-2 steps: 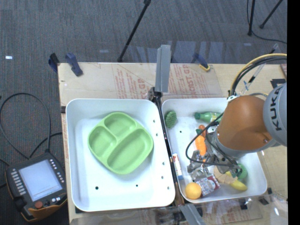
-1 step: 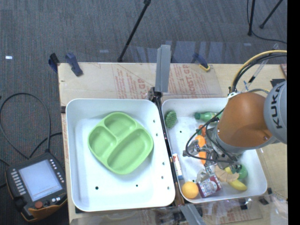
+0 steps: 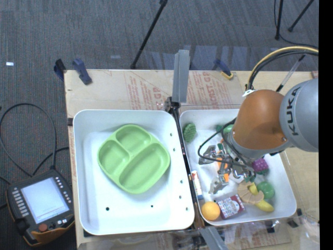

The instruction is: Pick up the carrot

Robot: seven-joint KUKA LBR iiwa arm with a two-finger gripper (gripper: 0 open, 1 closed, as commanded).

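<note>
Right bin (image 3: 289, 191) under hand (image 3: 221, 175)

The grey arm (image 3: 307, 119) carries the dark letters "KUKA" on its casing, cut off at the lower end. The counter (image 3: 135, 90) has faint red print seen upside down; it may read "LOADED", but it is too blurred to tell.

The grey arm (image 3: 304, 119) reaches in from the right, its orange band (image 3: 257, 121) above the down-pointing wrist.
</note>
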